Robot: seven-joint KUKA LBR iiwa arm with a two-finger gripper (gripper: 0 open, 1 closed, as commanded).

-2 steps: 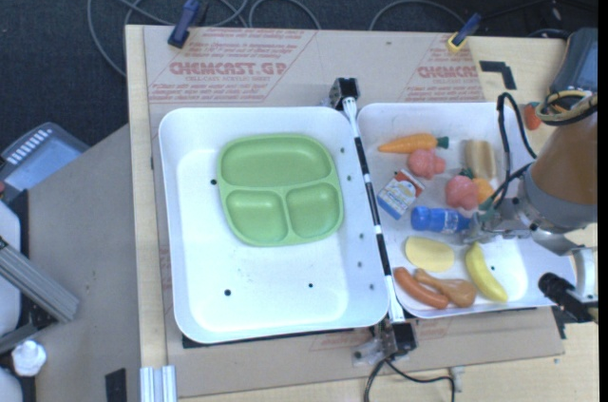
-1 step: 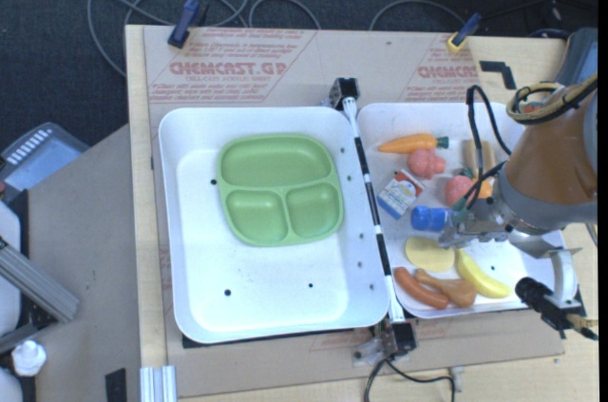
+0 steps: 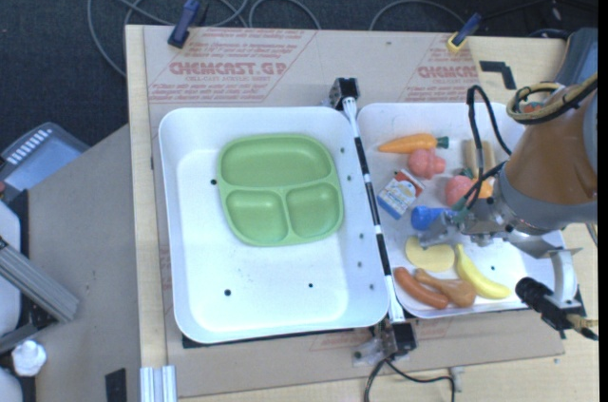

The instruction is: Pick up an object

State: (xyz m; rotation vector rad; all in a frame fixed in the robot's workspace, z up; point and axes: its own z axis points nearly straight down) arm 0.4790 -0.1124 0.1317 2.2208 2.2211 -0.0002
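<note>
While the grey two-finger gripper (image 3: 454,224) hovers low at right-centre beside a small blue plastic toy (image 3: 425,218), its opening unreadable, the grasp looks pending; descent comes next.

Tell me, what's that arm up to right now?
Gripper low in right bin, fingers hard to read. Nothing seen held. Blue toy, yellow piece, banana crowd it. Green plate sits left.

The bench (image 3: 237,58) bears the left bin (image 3: 190,229) and right bin (image 3: 380,120) side by side.
</note>
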